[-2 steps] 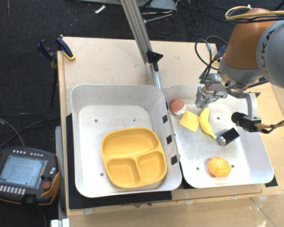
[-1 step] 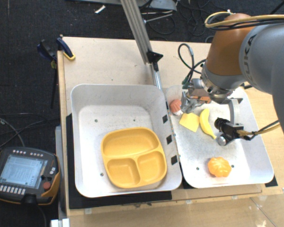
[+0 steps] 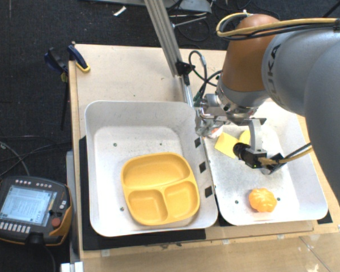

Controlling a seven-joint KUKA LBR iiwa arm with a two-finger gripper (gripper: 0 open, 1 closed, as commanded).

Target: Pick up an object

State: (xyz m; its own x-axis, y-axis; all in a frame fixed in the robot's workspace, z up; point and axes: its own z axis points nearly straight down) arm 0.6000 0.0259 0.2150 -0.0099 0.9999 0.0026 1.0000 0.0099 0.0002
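Bright even overhead light, soft shadows, sharp

Arm (image 3: 289, 55) is cut off by the right edge and hides the upper part of the right bin (image 3: 294, 208). Gripper (image 3: 229, 126) covers part of the yellow block (image 3: 226, 143), and its fingers can't be made out. Teach pendant (image 3: 28, 211) is cropped at the left edge, its screen too small to read.
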